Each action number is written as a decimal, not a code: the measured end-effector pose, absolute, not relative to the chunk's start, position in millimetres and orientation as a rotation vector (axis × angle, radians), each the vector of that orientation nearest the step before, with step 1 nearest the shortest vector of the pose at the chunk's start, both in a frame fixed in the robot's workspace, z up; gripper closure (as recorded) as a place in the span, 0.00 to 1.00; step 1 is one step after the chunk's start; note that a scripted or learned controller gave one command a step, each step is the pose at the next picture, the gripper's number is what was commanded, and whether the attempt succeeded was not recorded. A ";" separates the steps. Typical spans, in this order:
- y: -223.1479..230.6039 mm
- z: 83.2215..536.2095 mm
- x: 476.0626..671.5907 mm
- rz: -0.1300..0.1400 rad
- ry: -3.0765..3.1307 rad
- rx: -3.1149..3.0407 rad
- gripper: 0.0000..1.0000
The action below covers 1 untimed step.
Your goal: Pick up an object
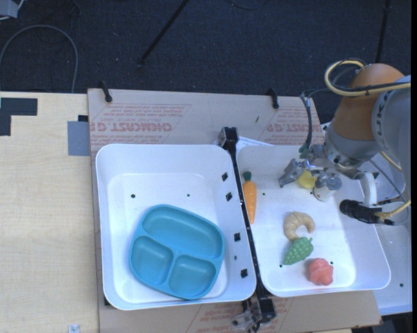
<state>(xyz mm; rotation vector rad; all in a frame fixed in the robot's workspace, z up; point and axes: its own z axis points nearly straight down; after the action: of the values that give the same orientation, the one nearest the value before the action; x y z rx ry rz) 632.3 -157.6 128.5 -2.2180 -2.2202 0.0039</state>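
Note:
My gripper (pixel 307 177) is low over the back part of the right bin (pixel 370 252), with the grey arm and its orange band (pixel 364 109) rising to the right. Its fingers (pixel 289 173) stand apart, open, on either side of a small yellow object (pixel 306 180). The yellow object lies between them on or near the bin floor. An orange carrot (pixel 250 198) lies along the bin's left wall. A tan croissant (pixel 299 223), a green knobbly piece (pixel 299 250) and a red-pink fruit (pixel 320 271) lie in a row toward the front.
The left bin (pixel 103 207) holds a blue divided plate (pixel 177 250). A black divider (pixel 237 193) with clips runs between the two bins. Cables and a black fitting (pixel 364 211) hang off the arm at the right bin's right rim.

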 end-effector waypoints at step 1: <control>-156.1 85.2 631.8 0.005 -2.219 -2.217 0.00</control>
<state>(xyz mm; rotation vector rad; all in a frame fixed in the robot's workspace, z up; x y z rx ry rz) 631.8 -156.1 85.2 -2.2170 -2.2195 0.0051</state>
